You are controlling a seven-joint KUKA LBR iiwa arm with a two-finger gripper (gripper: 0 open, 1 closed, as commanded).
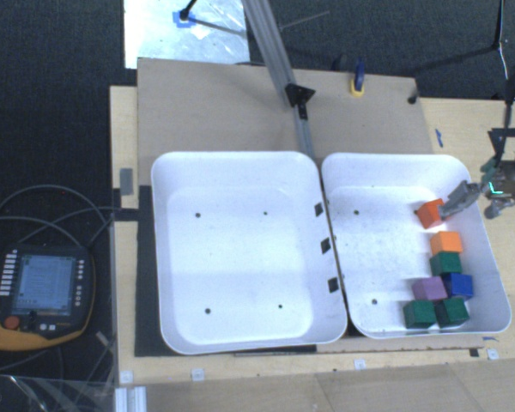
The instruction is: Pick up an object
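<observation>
Several small blocks lie along the right side of the right bin (369, 230). A red-orange block (428, 214) sits tilted near the bin's right wall, farthest back in the row. In front of it are an orange block (446, 242), a blue block (457, 283), a purple block (429, 288), a green block (419, 313) and a dark green block (452, 311). My gripper (455, 202) reaches in over the right wall, and its tip sits right against the red-orange block's right side. Whether the block is held I cannot make out.
The left bin (240, 256) stands beside the right one, joined by black clips (325, 245). A slanted metal pole (275, 50) crosses the back of the bench. A teach pendant (39, 294) lies left of the bench.
</observation>
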